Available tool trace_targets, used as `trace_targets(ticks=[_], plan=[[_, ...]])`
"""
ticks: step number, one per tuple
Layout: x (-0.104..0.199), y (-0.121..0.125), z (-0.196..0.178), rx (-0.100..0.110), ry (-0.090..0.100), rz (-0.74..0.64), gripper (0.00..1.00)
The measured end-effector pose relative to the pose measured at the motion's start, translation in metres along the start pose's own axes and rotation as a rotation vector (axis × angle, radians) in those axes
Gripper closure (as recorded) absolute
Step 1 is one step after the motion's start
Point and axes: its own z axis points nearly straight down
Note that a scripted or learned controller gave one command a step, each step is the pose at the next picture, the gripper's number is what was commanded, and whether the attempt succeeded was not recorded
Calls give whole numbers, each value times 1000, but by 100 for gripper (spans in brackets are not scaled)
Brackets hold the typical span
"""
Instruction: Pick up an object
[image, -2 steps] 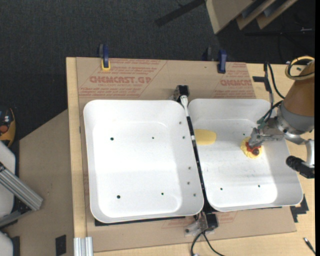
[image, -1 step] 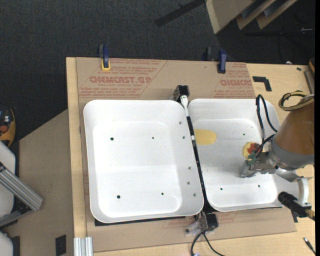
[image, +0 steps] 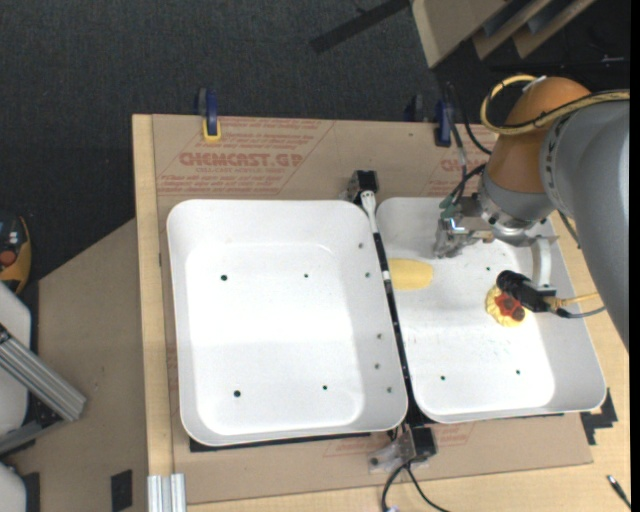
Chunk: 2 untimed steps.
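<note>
Now, nearest the camera first:

Cable: a black cable (image: 400, 478) leaves a small clip at the near edge of the bench, well in front of the claw and to its left in the view.

Left bin: the white bin (image: 200, 330) lies well to the left of the claw, with four small dark dots on its floor.

Right bin: the white bin (image: 560, 385) sits under the claw; its near half stretches toward the camera from the claw.

Red and yellow object: a small lump (image: 506, 306), yellow with a red patch, rests on the floor of the right bin, just nearer the camera than the claw and to its right in the view, apart from it.

Yellow object: a pale yellow rounded piece (image: 411, 274) lies on the floor of the right bin by the wall shared with the left bin, near the claw, to its left and slightly nearer the camera, not touching it.

Claw: the claw (image: 452, 238) points down over the far part of the right bin; whether it is apart or together I cannot tell, and nothing is seen in it.

Arm: the grey arm (image: 590, 160) with its orange band rises behind and right of the claw.

Board: the brown board (image: 290, 150) with red print lies beyond the bins, past the claw, with blue clamps (image: 209, 110) on its far edge.
</note>
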Motion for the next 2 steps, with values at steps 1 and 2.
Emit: trace_targets(ticks=[1,2], plan=[[2,-127,5,28,4,16,100],[54,-79,-212,-5,0,4,100]])
